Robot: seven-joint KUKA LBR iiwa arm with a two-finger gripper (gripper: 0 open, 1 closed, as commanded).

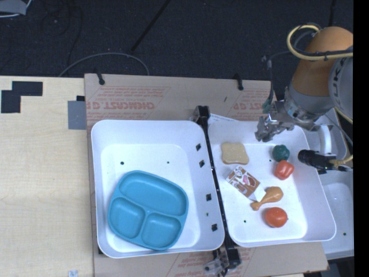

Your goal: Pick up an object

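Gripper (pixel 268 129) hovers over the far rim of the right bin (pixel 314 227), holding nothing; its opening cannot be made out.

Toys lie loose below it, ready to grab: green ball (pixel 281 152) nearest, bread slice (pixel 234 153) beside, then red pepper (pixel 283 169), drumstick (pixel 267 197), tomato (pixel 275 217). Blue tray (pixel 149 209) sits well apart.

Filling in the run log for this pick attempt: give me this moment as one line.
phase: approach | gripper: over right bin's far rim, nothing held | nearest: bread slice, green toy | left bin: blue tray
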